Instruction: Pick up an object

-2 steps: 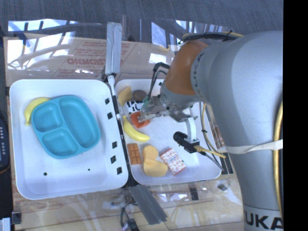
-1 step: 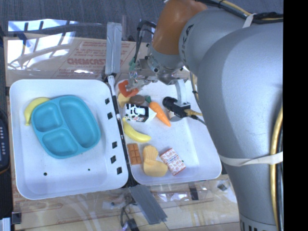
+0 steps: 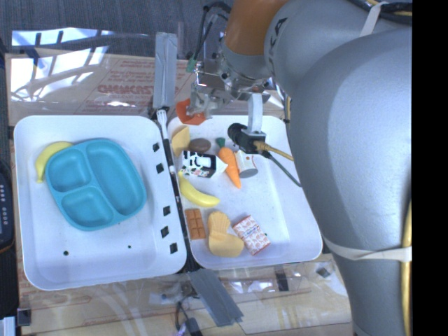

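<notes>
My gripper (image 3: pixel 201 102) hangs over the far left corner of the right bin (image 3: pixel 302 215). An orange-red object (image 3: pixel 189 112) lies right under it at the bin's rim, and I cannot tell whether they touch. Nearer the camera lie a pale yellow piece (image 3: pixel 180 138), a brown oval item (image 3: pixel 200 145), an orange carrot (image 3: pixel 230 166) and a black-and-white patterned item (image 3: pixel 198 164). Further forward are a yellow banana (image 3: pixel 197 194), a brown waffle-like bar (image 3: pixel 194 223), a yellow bread-shaped piece (image 3: pixel 222 235) and a red-and-white packet (image 3: pixel 251 234).
The left bin (image 3: pixel 42 257) holds a blue divided plate (image 3: pixel 95 182) with a yellow banana (image 3: pixel 49 155) at its far left edge. A small white can (image 3: pixel 247 164) stands beside the carrot. The big grey arm covers the right side of the view.
</notes>
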You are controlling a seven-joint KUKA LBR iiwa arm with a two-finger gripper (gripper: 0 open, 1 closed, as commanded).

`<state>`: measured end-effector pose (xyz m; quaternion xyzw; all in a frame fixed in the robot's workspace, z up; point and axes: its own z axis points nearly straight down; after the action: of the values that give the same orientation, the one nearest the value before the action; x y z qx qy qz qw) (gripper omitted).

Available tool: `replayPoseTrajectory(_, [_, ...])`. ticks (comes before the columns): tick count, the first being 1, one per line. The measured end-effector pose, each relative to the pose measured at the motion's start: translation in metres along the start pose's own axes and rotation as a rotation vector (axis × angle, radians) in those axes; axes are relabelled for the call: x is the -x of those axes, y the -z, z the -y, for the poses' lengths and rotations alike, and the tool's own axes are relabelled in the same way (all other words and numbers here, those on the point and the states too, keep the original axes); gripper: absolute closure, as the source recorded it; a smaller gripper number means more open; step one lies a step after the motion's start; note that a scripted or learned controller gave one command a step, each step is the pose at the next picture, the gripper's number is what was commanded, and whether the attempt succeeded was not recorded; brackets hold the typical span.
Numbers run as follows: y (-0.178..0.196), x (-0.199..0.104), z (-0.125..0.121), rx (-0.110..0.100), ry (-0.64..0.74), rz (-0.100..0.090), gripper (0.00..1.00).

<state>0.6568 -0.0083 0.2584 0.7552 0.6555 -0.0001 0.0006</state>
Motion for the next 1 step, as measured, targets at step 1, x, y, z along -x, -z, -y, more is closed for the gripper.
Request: replayPoseTrajectory(1, [-0.0392,0.0106,0.1460,-0.008,0.208,-0.001,1.00])
